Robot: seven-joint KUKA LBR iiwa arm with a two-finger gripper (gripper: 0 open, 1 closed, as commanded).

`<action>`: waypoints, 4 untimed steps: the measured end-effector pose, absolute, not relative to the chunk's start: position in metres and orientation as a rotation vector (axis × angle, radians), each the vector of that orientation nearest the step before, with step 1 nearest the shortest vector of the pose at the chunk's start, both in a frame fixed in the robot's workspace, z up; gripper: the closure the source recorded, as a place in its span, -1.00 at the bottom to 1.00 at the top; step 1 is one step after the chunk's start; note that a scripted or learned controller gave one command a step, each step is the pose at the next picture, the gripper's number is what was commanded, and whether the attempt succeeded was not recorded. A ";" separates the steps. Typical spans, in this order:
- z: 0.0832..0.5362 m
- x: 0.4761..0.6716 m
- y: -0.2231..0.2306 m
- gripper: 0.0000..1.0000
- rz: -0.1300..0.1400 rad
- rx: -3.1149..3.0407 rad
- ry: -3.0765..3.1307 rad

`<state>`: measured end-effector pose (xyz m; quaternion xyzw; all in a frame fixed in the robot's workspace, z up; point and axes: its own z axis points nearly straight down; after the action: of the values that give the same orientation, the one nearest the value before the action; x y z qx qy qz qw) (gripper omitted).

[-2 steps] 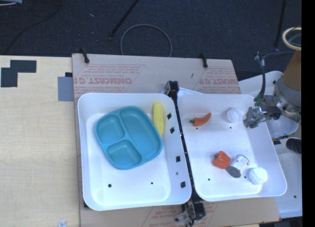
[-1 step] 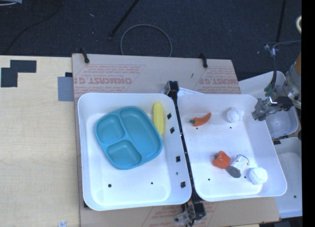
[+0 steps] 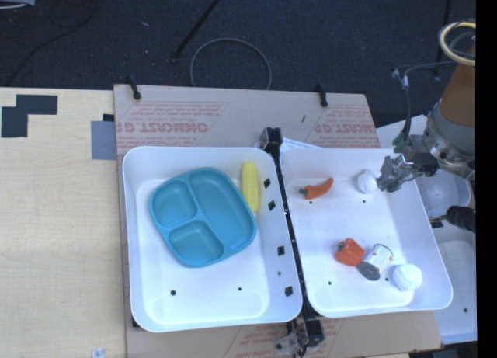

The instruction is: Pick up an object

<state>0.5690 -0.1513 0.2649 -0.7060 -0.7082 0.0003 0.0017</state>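
Gripper [image 3: 392, 172] hovered upper right, over right bin [image 3: 435, 302] rim; finger opening unclear, grasp not visible | white ball [image 3: 366, 182] just left of it | orange pepper [image 3: 318, 188] farther left, long axis left-right

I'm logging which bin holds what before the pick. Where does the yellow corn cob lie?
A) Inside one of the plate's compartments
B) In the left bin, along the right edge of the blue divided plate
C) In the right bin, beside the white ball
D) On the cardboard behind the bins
B: the yellow corn cob lies on the left bin floor, right beside the right edge of the blue divided plate, not in a compartment.
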 end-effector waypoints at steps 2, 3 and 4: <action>0.268 0.565 -0.051 1.00 0.002 -2.215 -2.223; 0.269 0.567 0.001 1.00 0.002 -2.215 -2.224; 0.253 0.569 0.043 1.00 0.005 -2.215 -2.222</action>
<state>0.5692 0.0426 0.2533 -0.7060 -0.7082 0.0017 0.0024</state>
